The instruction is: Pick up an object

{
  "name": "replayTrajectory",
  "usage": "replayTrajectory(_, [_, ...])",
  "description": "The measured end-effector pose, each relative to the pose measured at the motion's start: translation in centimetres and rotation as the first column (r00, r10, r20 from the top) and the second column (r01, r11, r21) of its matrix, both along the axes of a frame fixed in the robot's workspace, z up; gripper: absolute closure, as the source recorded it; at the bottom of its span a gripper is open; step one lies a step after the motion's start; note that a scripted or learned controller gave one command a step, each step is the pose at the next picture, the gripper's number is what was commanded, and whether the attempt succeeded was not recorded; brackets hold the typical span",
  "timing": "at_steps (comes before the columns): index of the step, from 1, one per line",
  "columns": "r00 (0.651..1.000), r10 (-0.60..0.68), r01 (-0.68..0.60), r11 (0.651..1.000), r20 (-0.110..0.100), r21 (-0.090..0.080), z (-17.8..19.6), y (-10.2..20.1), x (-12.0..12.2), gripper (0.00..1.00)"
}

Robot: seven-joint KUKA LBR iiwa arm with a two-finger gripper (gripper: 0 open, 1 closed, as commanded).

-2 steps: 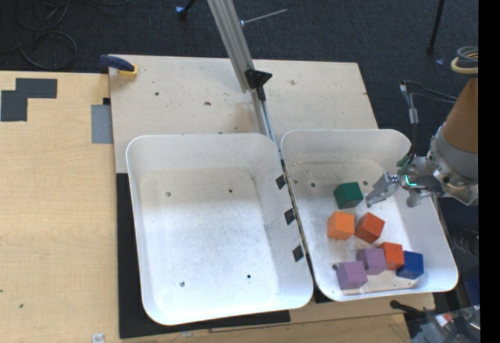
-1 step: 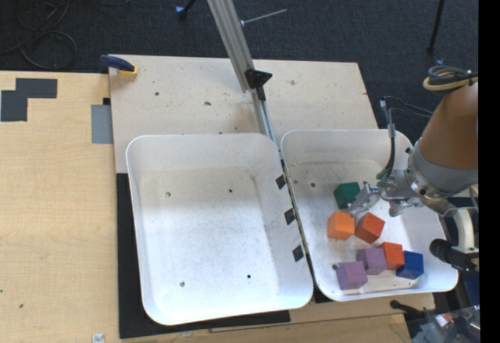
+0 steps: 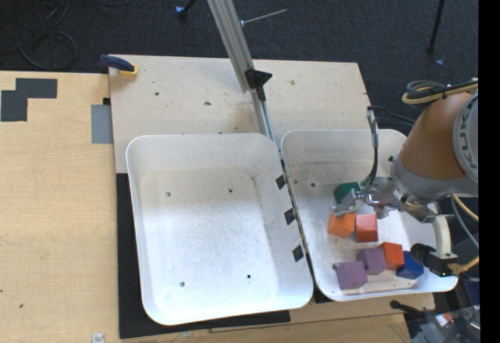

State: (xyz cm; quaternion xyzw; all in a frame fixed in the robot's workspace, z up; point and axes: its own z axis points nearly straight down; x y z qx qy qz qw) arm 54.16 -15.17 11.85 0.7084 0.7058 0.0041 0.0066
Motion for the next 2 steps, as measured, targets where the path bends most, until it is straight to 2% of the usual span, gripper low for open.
replayTrajectory(1, [1.0,-0.003,0.003,1.0,0.005,-0.001,0.1,-0.1,0.2,0.0])
replayTrajectory(2, [1.0,-0.011,0.011,1.0,0.009,0.0,1.1,-0.3,0.3,1.0])
